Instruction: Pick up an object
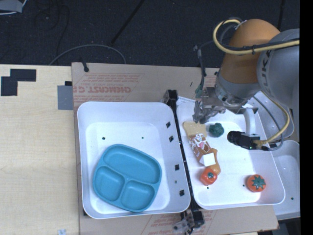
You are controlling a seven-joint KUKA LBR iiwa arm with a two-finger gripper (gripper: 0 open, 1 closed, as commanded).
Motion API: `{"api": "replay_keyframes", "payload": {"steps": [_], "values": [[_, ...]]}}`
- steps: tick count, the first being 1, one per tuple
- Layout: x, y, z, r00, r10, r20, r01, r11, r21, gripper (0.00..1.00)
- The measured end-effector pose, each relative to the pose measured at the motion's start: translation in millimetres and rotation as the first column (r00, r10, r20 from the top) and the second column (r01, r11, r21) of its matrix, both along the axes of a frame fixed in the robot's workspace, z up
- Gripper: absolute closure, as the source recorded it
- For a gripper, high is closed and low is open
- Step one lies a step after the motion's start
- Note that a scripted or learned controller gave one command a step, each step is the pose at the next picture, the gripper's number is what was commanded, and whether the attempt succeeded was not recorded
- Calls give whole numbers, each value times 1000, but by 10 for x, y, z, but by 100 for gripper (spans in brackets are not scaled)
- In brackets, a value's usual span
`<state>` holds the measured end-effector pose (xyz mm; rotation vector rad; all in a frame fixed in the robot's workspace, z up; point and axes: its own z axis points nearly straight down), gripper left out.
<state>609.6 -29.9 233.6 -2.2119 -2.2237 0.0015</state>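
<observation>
Tool (203,115) of mine hangs over the right bin (274,190) (its grip I cannot tell), just above a tan block (193,128), with a green ball (215,129) beside it; two tomatoes (209,176) lie nearer.

A blue divided plate (128,178) lies in the left white bin (90,126). Cardboard (122,84) sits under both bins on the wooden bench (34,155). Black cables (98,13) trail far behind.

Blue tray (127,177) (white bins (124,112)), orange tomatoes (256,183)
</observation>
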Motion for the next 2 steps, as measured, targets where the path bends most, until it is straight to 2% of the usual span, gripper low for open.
{"api": "replay_keyframes", "payload": {"steps": [2], "values": [[-25,1087,-143,1000,0,1,0,1000,-1,100]]}}
